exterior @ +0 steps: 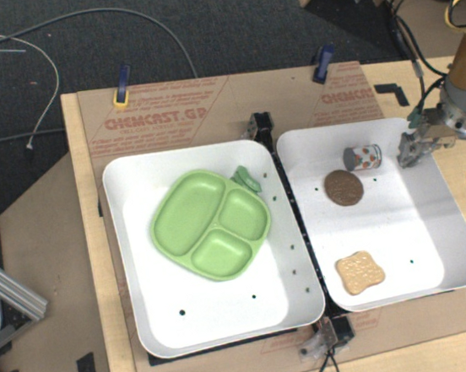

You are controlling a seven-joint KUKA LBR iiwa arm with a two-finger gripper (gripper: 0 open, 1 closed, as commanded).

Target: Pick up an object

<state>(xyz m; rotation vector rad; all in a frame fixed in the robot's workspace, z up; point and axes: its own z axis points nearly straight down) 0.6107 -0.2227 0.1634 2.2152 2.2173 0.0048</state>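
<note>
In the right bin (425,224) a small grey can (362,157) with a red and white pattern lies on its side near the back. Just in front of it sits a round brown cookie (344,187). A tan square cracker (360,272) rests near the bin's front edge. My gripper (412,151) hangs over the bin's back right corner, to the right of the can and apart from it. Nothing shows in its grasp.
The left bin (146,303) holds a green divided plate (211,224) with a small dark green piece (247,179) at its upper right edge. Blue clamps (122,84) (323,63) pin the cardboard at the back. Cables run at the far right.
</note>
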